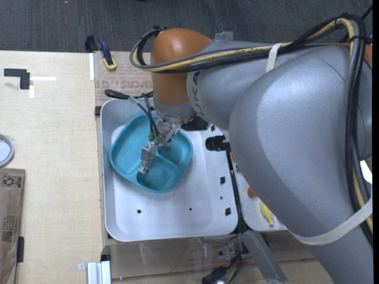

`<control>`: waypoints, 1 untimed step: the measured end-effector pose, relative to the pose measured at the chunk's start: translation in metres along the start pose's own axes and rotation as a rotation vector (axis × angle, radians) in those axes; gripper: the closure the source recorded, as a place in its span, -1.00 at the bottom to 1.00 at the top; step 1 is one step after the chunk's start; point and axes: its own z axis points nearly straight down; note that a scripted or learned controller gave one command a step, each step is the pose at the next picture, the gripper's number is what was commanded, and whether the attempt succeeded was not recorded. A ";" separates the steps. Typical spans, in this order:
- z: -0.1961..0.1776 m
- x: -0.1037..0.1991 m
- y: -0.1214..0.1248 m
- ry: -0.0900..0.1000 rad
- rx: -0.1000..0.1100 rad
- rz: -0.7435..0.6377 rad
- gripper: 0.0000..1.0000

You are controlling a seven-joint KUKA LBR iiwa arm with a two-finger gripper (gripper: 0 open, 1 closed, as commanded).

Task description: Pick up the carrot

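Note:
My gripper [146, 157] hangs low over the blue divided dish [124, 155] in the left bin [160, 218], near the dish's middle ridge. The carrot cannot be made out for certain. A small orange bit [251, 191] peeks from under the arm in the right bin [251, 215], and it may be part of the carrot. The bulky grey arm hides most of that bin. Nothing can be seen held in the gripper.
A yellow object [266, 213] lies in the right bin near its front edge. A black part [217, 143] sits on the divider between the bins. The wooden bench [47, 158] spreads out to the left, with a tape roll [5, 151] at its edge.

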 end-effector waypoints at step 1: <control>-0.006 -0.001 -0.007 0.007 0.021 0.000 1.00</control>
